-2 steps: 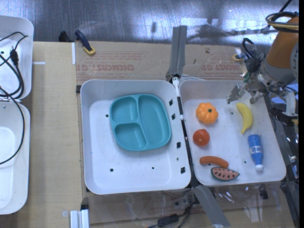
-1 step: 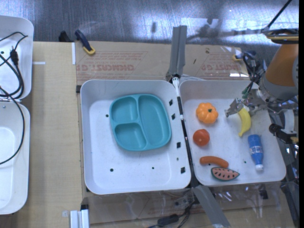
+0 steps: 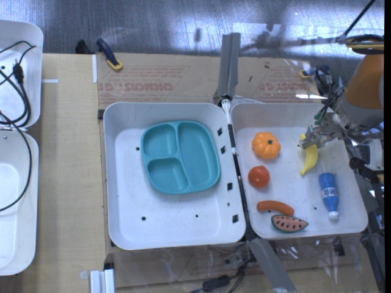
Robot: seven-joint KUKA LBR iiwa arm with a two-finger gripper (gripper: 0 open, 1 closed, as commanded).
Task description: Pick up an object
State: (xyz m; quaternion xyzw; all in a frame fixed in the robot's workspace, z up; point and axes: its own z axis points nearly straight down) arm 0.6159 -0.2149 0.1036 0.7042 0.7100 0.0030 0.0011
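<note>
The right bin (image 3: 348, 221) holds several toy foods. A yellow banana (image 3: 310, 159) lies near its back right, pointing toward me. My gripper (image 3: 314, 137) hangs low right over the banana's far end, close to it or touching it. An orange pumpkin (image 3: 266, 145) sits at the back middle, with a red tomato (image 3: 259, 176) just in front of it. A brown sausage (image 3: 275, 207) and a watermelon slice (image 3: 289, 224) lie by the front rim. A blue bottle (image 3: 328, 193) lies at the right, cap toward the front.
The left bin (image 3: 122, 212) holds a teal divided plate (image 3: 181, 156). A divider (image 3: 231, 145) runs between the two bins. Cables and the arm's grey body (image 3: 360, 112) crowd the right bin's back right corner. A white table with black cords (image 3: 15, 84) stands at far left.
</note>
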